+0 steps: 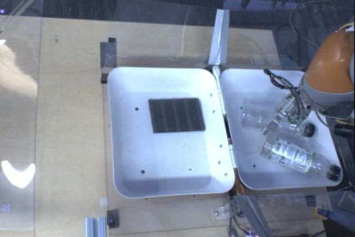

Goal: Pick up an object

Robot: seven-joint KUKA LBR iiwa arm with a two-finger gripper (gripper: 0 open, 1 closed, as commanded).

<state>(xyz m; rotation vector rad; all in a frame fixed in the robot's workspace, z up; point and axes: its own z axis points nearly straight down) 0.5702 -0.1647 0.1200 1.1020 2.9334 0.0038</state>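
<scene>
Listing by size, largest first.

Desk [66,136]: pale wood surface carrying both bins; a clear panel with glare lies over its left part.

Left bin [127,175]: shallow, white, rounded corners. Holds one item, so nothing crowds it.

Right bin [244,172]: same make, edge to edge with the left bin. Holds the bottles, which is why the arm works here.

Arm [333,69]: grey with orange band, reaching in from the right and hanging above the right bin's upper half.

Dark ribbed pad [176,115]: flat rectangle near the left bin's middle, well apart from the arm.

Lower bottle [297,157]: clear plastic, labelled, black cap at its right end. Lies on its side, tilted, near the bin's front right; apart from the gripper.

Upper bottle [259,118]: clear, on its side, just left of the gripper and the likely target.

Gripper [285,116]: low beside the upper bottle's right end, wires trailing. Cannot tell how far apart the fingers stand, nor whether anything sits between them.
</scene>
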